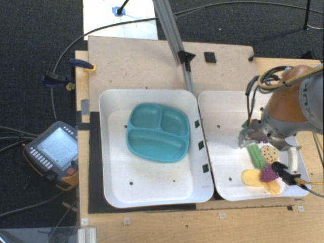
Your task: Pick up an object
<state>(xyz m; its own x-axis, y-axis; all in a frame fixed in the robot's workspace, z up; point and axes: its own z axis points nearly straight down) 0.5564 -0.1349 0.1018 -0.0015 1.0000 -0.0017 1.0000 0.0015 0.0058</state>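
jaws: state cannot be told | gripper (248, 138) is being held over right bin (223, 151) beside green toy (256, 156)

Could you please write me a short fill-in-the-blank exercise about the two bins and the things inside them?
1. The teal divided plate lies in the ____ bin.
2. The plate has ____ compartments.
3. The green toy, the yellow toy and the purple toy lie in the ____ bin.
4. The gripper is above the right bin, close to the ____ toy.

Missing words: left; three; right; green
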